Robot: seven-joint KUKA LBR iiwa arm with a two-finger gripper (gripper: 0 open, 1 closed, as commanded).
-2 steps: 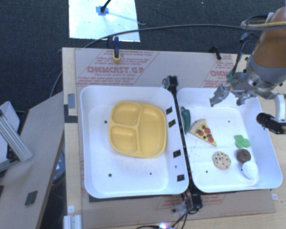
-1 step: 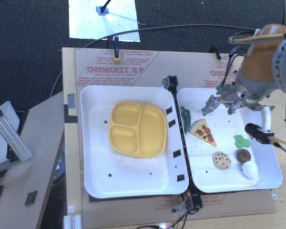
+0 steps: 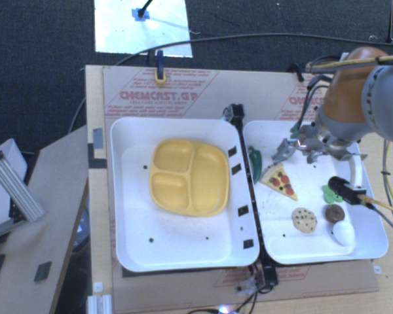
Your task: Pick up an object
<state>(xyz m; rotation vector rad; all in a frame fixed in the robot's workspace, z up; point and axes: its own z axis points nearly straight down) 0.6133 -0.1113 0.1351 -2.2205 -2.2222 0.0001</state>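
In the camera view we see the gripper (image 3: 283,150) hanging with fingers spread and nothing between them above the right bin (image 3: 373,244), so we should lower it squarely over the pizza slice (image 3: 280,181) just below, clear of the green pepper (image 3: 255,161).

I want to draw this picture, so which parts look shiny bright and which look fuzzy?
Camera view: the white sheet on the dark floor glares brightest; both bins, left bin and right bin, look evenly lit with faint shadows; the yellow plate is sharp, while the gripper and arm look a bit soft.
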